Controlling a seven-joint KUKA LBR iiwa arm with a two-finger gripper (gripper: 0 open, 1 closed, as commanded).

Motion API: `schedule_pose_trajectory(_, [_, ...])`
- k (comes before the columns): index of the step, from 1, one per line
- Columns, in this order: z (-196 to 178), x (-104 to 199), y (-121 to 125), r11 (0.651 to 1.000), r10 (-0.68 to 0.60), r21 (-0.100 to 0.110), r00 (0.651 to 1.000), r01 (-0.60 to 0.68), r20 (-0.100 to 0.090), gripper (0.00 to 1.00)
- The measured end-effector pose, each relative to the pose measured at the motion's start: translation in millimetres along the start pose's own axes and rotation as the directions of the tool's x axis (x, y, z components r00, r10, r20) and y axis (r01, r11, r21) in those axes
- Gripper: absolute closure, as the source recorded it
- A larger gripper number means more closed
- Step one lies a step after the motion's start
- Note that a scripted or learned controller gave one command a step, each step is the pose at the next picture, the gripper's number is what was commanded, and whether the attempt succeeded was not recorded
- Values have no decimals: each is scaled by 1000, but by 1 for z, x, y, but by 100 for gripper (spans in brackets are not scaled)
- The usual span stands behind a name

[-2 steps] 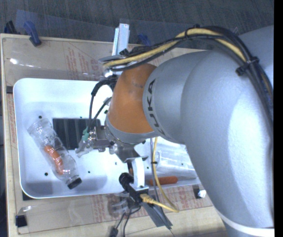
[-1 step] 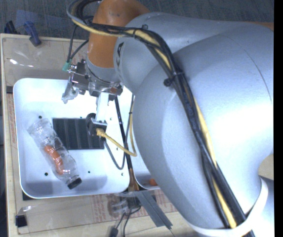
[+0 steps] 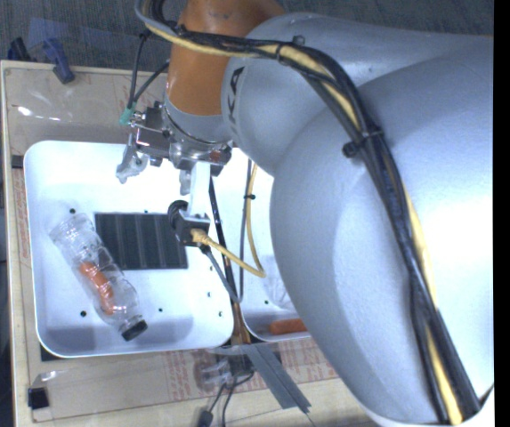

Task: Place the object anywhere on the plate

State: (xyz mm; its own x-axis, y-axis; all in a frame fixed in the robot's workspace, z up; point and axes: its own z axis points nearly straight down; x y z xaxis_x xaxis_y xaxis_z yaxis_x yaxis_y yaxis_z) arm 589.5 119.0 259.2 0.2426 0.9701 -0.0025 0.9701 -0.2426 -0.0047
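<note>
White bin (image 3: pixel 41 238) on pale bench, grey floor beyond. Gripper (image 3: pixel 154 169) hovering over bin's far side, fingers spread, nothing between them. Just below and left of it: clear plastic bottle (image 3: pixel 96 274), lying flat beside a dark ribbed plate (image 3: pixel 141 240). Long axis diagonal, dark cap end pointing down-right, away from gripper. Probably light, thin-walled, slick and easily crushed; best taken across the middle of its body, squarely to that axis.
</note>
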Motion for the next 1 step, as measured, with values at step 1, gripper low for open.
schedule_pose_trajectory(1, [92,32,-78,991,137,4,991,-137,2,0])
